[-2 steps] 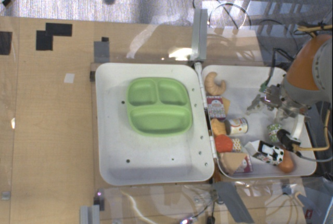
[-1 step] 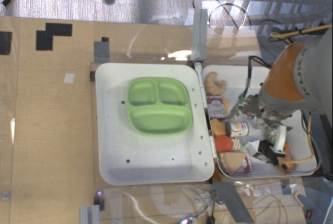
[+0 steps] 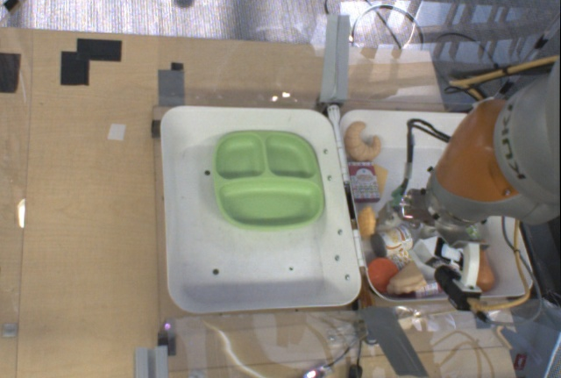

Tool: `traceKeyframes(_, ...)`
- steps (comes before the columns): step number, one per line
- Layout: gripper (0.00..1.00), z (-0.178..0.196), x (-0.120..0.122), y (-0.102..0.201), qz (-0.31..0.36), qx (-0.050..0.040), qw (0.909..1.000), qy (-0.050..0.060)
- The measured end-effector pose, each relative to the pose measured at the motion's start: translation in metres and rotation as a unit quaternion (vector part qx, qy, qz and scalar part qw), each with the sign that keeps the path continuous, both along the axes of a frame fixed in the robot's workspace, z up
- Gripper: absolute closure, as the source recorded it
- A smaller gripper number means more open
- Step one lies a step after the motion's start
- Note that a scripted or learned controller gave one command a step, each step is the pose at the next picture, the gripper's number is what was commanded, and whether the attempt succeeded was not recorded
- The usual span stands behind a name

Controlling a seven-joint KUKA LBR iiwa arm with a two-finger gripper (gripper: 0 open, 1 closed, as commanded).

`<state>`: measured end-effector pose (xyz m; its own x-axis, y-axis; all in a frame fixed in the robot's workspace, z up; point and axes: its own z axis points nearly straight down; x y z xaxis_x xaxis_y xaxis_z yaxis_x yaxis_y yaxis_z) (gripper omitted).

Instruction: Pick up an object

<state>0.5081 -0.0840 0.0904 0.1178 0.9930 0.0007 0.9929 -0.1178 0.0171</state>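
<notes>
My gripper (image 3: 422,225) hangs low over the middle of the right bin (image 3: 392,117), under the orange wrist band. Several small things lie below and beside it: a pale printed item (image 3: 396,241) right at its left side, a red round piece (image 3: 380,270), a tan piece (image 3: 407,281) and an orange piece (image 3: 485,274) near the front rim. Farther back lie a croissant (image 3: 360,140), a small pink-and-white box (image 3: 364,181) and a yellow piece (image 3: 367,219). The arm's body hides the finger ends and whatever lies under them.
The left bin (image 3: 175,192) holds a green divided plate (image 3: 267,179) in its back half. A raised divider (image 3: 344,192) separates the two bins. Cables run across the bench behind the right bin.
</notes>
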Motion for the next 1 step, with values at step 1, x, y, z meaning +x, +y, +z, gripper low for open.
traceKeyframes(1,0.00,0.0005,-0.0134,-0.0007,0.016,-0.0006,0.9999,-0.004)
